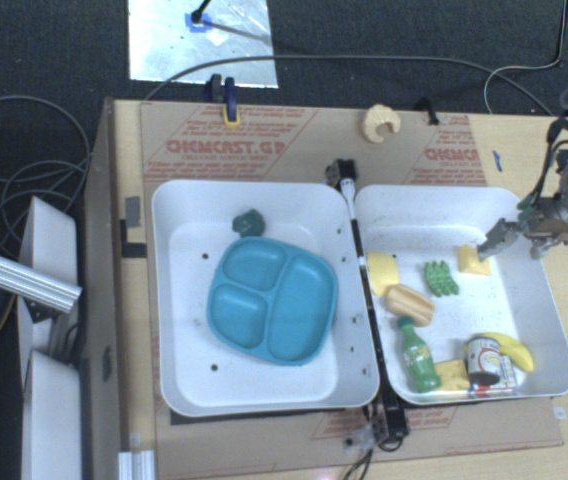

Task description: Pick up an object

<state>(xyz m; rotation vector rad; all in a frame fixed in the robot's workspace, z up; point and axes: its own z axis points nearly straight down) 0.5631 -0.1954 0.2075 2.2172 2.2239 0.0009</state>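
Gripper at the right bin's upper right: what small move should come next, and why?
Probably a short drop onto the small yellow block. The gripper sits beside it with nothing seen between its fingers, and the block lies apart from the green ridged toy.

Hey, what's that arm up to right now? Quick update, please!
Gripper low in right bin, beside yellow block. Nothing seen between its fingers. Green bottle, banana and can lie further off.

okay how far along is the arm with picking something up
Done: the end effector has reached the right bin, right by the yellow block. In hand: nothing visibly gripped; the block lies on the bin floor. Left: grasp and lift. The bottle, banana and can lie untouched.
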